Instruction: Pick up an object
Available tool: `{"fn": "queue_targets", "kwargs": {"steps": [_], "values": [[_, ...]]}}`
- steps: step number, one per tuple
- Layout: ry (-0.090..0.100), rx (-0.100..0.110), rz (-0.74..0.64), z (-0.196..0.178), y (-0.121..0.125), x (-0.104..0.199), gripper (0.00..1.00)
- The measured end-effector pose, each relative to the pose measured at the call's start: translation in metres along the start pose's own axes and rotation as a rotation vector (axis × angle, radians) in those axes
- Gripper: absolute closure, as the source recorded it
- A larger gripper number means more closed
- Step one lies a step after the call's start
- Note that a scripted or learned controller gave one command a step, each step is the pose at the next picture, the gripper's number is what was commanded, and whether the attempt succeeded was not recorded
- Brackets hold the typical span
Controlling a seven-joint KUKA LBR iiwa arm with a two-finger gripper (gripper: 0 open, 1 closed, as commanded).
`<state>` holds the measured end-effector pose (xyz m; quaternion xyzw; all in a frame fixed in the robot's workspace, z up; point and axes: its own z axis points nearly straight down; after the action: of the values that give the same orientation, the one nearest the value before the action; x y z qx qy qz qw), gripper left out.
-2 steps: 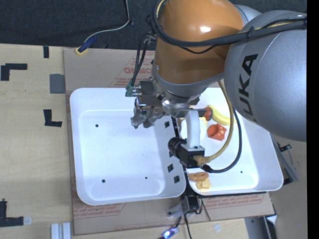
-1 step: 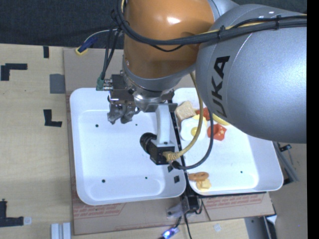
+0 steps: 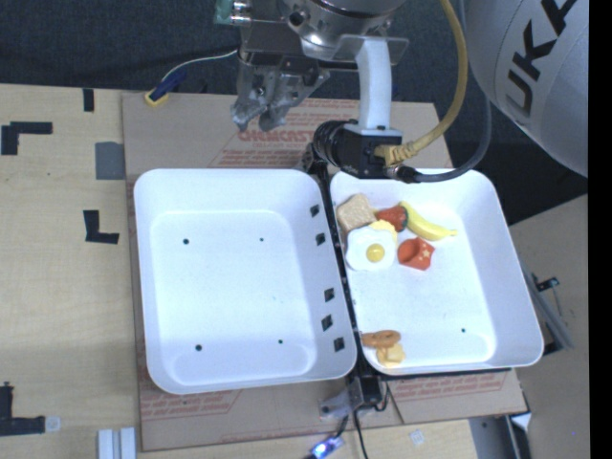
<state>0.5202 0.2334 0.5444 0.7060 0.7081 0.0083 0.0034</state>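
My hand hung above the counter's far edge, well away from the food I was meant to pick from.

Seen from the overhead camera, my hand [image 3: 263,111] hovered beyond the left bin [image 3: 153,256], gripping nothing; whether its fingers were spread or closed, I could not tell. The pickable things sat crowded in the right bin [image 3: 488,295]: a toast slice [image 3: 355,212], a fried egg [image 3: 371,251], a banana [image 3: 427,224] and red pieces [image 3: 415,253], touching or just beside one another against the dividing wall. I judged a descent there risked striking that wall, nudging the cluster apart, or closing on two items or none. A small pastry-like piece [image 3: 384,344] lay near the front rim, equally awkward.
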Motion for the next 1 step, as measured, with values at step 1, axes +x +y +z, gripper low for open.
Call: {"fn": "queue_targets", "kwargs": {"steps": [1], "values": [[-0.014, 0.032, 0.002, 0.1385, -0.0418, -0.012, 1.0]]}}
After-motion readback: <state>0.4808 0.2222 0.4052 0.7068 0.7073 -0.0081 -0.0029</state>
